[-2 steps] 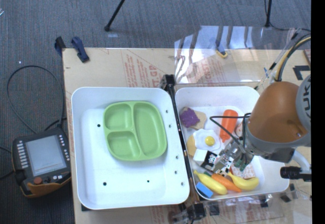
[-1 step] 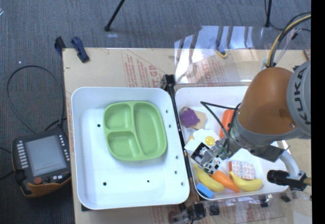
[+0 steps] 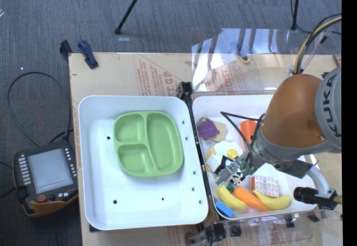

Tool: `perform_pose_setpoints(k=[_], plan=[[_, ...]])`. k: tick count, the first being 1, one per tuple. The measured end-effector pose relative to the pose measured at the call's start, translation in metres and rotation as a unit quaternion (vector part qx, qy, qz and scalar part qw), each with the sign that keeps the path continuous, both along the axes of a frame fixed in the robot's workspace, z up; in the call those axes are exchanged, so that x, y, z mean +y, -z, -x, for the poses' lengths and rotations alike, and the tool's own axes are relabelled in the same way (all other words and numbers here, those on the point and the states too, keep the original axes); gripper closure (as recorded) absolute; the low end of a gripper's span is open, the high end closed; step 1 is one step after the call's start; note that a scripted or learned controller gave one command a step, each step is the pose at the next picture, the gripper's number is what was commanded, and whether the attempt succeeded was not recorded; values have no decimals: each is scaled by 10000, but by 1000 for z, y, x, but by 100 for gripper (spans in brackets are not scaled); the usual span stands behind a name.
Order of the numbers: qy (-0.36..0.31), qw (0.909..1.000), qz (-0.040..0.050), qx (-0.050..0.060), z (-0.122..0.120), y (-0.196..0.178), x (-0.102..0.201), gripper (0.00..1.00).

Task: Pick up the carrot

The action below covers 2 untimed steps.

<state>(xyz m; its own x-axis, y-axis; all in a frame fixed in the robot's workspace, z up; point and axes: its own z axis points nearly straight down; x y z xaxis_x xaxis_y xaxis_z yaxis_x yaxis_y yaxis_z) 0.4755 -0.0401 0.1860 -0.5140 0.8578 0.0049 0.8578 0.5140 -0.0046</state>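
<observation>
Along the lower edge of the right bin (image 3: pixel 223 218), the carrot (image 3: pixel 250 198) lay slanting from upper left to lower right, wedged between two bananas: one banana (image 3: pixel 232 197) touching its lower-left side, the other banana (image 3: pixel 273 201) against its lower-right tip, with a small blue block (image 3: pixel 224 208) just below the first. The gripper (image 3: pixel 238 170) hung directly above the carrot's upper end, and whether it was apart or together could not be told, its tip being a dark tangle against the clutter. To do the pick well, the descent would probably need to land across the carrot's narrow width, away from the banana flanks, since a crooked approach seemed likely to catch yellow fruit instead or push the carrot under it. A red-and-white packet (image 3: pixel 266 186) sat just right of the gripper, close enough to be nudged. Further up the bin were a purple piece (image 3: pixel 208 128) on a tan slice (image 3: pixel 220 129), and an orange cup (image 3: pixel 248 128) partly hidden by the arm's orange band (image 3: pixel 293 111). In the left bin (image 3: pixel 100 183), middle of the frame, rested a green divided plate (image 3: pixel 149 143), well apart from the work. At far left on the floor lay a teach pendant (image 3: pixel 47 175)
</observation>
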Motion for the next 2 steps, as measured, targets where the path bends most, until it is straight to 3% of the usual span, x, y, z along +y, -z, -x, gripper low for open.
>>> perform_pose_setpoints(k=[1, 2], plan=[[-132, 9999, 4, 36, 3, 59, -56, 0], [-1807, 9835, -14, -21, -1, 98, -58, 0]])
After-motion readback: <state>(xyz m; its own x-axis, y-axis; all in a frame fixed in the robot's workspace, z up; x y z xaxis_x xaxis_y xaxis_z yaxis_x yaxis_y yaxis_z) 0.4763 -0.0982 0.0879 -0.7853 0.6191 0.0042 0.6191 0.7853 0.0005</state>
